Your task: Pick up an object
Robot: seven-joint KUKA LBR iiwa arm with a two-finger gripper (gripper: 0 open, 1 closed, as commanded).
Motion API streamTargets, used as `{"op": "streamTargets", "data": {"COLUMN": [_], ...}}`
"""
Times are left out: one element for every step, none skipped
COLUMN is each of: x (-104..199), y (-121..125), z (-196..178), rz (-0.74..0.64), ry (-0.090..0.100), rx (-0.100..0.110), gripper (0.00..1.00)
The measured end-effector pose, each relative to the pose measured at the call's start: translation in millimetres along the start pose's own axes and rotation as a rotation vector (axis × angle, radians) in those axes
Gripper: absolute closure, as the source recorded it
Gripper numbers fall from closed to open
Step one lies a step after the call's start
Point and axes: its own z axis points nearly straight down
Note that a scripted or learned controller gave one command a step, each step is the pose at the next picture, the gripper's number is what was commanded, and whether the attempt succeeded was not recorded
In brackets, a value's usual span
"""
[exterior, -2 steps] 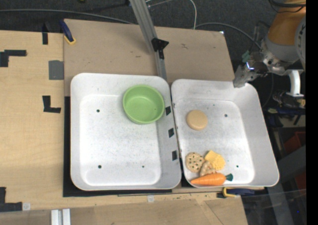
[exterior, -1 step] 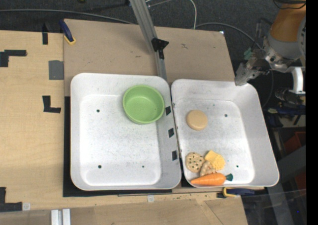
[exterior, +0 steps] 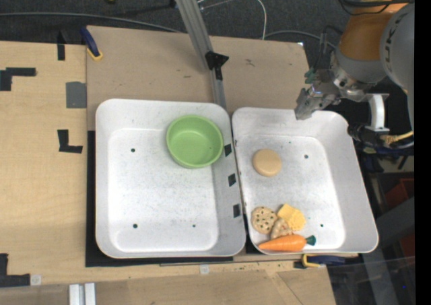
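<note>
You've got five candidates. Right bin (exterior: 350,162): a tan bun (exterior: 267,162) alone mid-floor, and a cluster in the near corner made of a chocolate-chip cookie (exterior: 262,219), a yellow cracker (exterior: 291,216) and an orange carrot (exterior: 284,244) with a green stub end. Left bin (exterior: 114,182): a green bowl (exterior: 194,141) at the far side, near the divider.

Handling, as a judgement: these look like toy food, so probably light, stiff plastic and a bit slick. Nothing reads as fragile.

- Bun: the best bet. It's round and low, with free floor on all sides. Take it across the middle; the domed top may squirt out if you pinch high.
- Carrot: long and tapered. Grip across the thick part, not the tip. It lies right along the near wall, so one finger has little room.
- Cookie and cracker: flat, touching or overlapping each other, hard to get under. Skip them.
- Bowl: upright, thin wall. Pinch the rim, one finger inside.

The claw (exterior: 304,110) hangs over the far rim of the right bin, well apart from everything. It's too small and dark to read, so you can't tell if it's apart or together. Nothing is visibly in it.
</note>
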Motion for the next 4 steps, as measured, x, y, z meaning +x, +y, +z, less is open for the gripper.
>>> {"op": "streamTargets", "data": {"x": [59, 105, 159, 220], "y": [-10, -27, -43, -57], "z": [6, -6, 3, -9], "rz": [-0.001, 0.000, 0.000, -0.003], "ry": [0.000, 0.000, 0.000, 0.000], "rx": [0.001, 0.000, 0.002, 0.000], "gripper": [1.00, 1.00, 1.00, 1.00]}}
